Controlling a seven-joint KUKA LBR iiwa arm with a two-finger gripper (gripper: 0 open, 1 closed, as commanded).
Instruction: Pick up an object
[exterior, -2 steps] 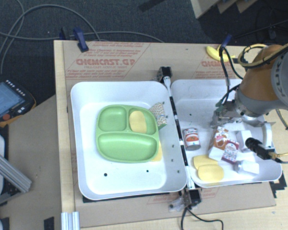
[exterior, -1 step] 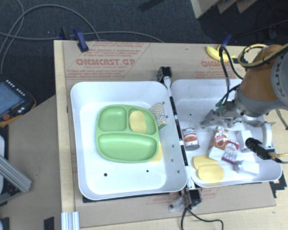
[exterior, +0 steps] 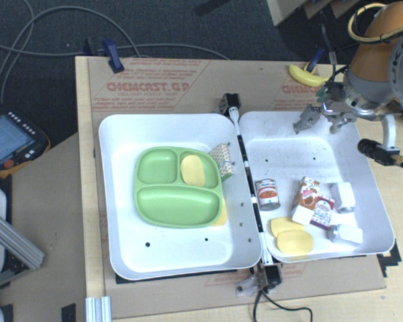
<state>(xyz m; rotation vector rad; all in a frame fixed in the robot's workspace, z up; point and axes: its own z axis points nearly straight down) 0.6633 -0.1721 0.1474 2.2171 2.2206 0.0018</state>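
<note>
Gripper (exterior: 322, 121) poised over the right bin's (exterior: 379, 200) far edge, fingers apart, empty.
Approach step: next, descend toward the red-labelled can (exterior: 266, 194) (or nearby packets).

A green divided plate (exterior: 178, 186) holds a pale yellow piece (exterior: 193, 171); beside it a patterned grey scrap (exterior: 222, 158). White bins (exterior: 121, 180), red-and-white can (exterior: 266, 193), yellow banana (exterior: 305, 76).

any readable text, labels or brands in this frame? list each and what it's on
"CHEMCAST GP": red print on the brown sheet under the bins, beyond the left bin; the smaller red lines below it are too blurred to read.
Same red print on the sheet by the banana: unreadable.
Small can label: too small to read.
Red and white packets: print too small to read.
Handheld screen: unreadable.
</note>
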